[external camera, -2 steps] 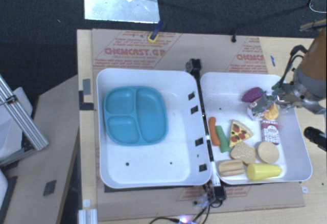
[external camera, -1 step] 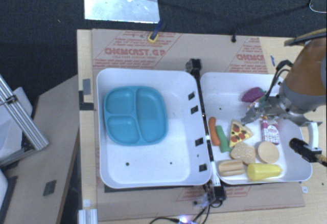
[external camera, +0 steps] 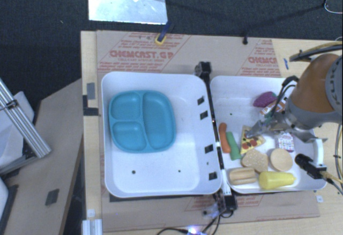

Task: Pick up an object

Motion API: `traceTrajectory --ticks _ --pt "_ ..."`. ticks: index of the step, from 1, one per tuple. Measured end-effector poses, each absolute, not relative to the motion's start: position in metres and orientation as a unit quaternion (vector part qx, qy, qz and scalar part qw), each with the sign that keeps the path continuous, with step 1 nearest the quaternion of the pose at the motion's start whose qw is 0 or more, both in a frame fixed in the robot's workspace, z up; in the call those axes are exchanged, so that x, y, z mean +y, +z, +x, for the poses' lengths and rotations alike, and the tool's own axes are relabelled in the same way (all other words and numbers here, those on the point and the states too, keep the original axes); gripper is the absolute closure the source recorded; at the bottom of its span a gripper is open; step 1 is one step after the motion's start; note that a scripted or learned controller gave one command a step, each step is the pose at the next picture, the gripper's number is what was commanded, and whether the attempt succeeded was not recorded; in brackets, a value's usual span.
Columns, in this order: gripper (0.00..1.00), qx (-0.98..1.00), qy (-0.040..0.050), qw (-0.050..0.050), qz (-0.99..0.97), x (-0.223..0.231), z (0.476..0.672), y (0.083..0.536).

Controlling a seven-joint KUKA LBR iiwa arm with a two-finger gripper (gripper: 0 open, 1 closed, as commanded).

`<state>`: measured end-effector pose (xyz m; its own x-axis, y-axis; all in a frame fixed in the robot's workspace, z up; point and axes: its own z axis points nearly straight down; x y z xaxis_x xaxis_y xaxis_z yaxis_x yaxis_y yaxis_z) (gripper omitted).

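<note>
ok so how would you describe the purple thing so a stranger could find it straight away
Look at the right bin, the one crowded with toy food. The purple thing lies near its far edge, apart from the cluster along the near edge, close to the gripper. It is the only purple piece; the others are orange, green, yellow or tan.

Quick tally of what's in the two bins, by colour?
Blue: 1, plate
Purple: 1, purple item
Orange: 1, carrot
Green: 1, green stick
Yellow: 1, yellow item
Tan: 3, cracker, round bun, roll
Multicolour: 1, pizza slice
Total: 9
</note>
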<state>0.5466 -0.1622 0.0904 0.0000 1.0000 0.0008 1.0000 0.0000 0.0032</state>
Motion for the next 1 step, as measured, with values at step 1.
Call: traceTrajectory --ticks 1 --pt "0.00 0.707 0.0030 0.004 0.707 -0.1634 0.5504 0.0894"
